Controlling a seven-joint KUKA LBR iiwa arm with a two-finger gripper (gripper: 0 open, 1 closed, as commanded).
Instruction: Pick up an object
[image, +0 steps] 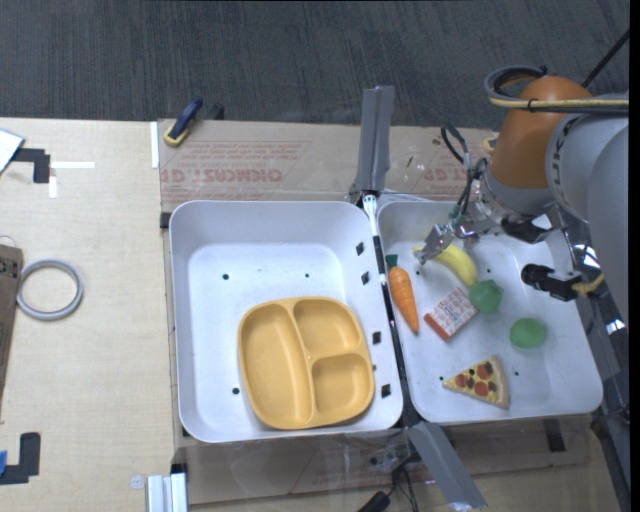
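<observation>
The right bin (575, 385) holds a yellow banana (460, 266), an orange carrot (403, 298), a small red box (451, 312), a dark green round piece (486, 297), a light green ball (528, 332) and a pizza slice toy (480, 381). My gripper (436, 244) hangs low at the back of this bin, right at the banana's upper left end and just behind the carrot's top. The wrist comes down from the upper right. Nothing is visibly lifted off the bin floor.
In the left bin (185, 300) lies a yellow divided plate (305, 360). A grey post (375, 140) stands at the back between the bins. A tape roll (47, 288) and a blue-and-yellow tool (184, 121) lie on the bench at the left.
</observation>
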